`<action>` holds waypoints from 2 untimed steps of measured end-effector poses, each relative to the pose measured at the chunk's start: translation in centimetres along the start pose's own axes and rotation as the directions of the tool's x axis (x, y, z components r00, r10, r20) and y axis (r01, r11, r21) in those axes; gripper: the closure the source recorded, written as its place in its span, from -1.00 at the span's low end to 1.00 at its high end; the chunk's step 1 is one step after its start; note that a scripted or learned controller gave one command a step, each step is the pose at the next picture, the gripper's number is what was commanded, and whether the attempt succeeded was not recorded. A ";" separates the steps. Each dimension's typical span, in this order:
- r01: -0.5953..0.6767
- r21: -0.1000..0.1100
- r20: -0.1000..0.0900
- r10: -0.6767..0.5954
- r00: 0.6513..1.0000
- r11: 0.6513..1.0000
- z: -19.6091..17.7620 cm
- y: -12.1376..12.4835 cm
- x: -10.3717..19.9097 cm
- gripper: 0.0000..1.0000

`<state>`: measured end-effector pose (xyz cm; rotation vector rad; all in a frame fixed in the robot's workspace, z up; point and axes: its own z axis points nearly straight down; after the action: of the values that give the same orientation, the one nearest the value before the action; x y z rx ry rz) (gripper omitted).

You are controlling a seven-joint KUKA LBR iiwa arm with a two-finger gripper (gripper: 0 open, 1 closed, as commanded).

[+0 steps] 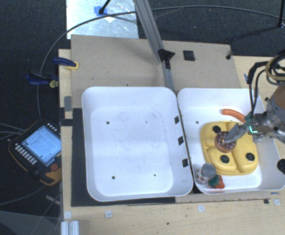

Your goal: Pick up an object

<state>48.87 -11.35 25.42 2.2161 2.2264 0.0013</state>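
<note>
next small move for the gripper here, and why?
Probably a short straight descent. The gripper sits over the yellow plastic tray in the right bin, right at a brown round piece on the tray's upper left. Nothing looks lifted yet, and the orange piece and the small grey and red items lie apart from it.

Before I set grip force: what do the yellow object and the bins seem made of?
Yellow object: likely moulded plastic, smooth with a slight sheen, with rounded lobes and dark round spots. Bins: probably thin formed plastic, matte white, with rounded corners and shallow walls.
</note>
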 end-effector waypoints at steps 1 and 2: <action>0.000 -0.001 0.000 0.000 1.000 1.000 -0.1 0.0 0.0 -1.00; -0.003 0.001 0.000 0.003 1.000 1.000 4.1 0.3 0.5 -1.00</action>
<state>49.15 -10.82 21.27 2.2193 2.2238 0.0006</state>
